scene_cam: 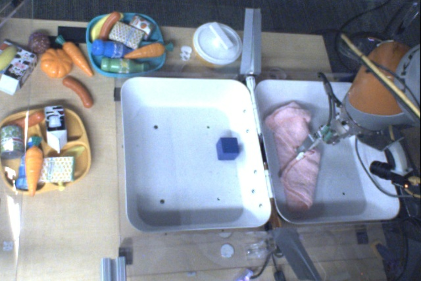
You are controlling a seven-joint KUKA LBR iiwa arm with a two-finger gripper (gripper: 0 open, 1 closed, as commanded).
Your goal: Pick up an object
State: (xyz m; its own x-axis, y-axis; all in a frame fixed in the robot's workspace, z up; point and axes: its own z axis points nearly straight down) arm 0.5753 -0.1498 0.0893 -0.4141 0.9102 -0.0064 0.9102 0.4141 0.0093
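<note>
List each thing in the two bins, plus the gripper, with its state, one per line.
blue cube: resting flat in the left bin, apart from the walls.
pink cloth: crumpled lengthwise in the right bin, near its left wall.
gripper: low over the pink cloth, at its right edge; grip unclear.

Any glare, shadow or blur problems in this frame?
Camera view: lighting is even with no strong glare; soft shadows lie along the near walls of the left bin; the blue cube and pink cloth are fairly sharp; the gripper is small and slightly blurred, so its fingers are unclear.
</note>
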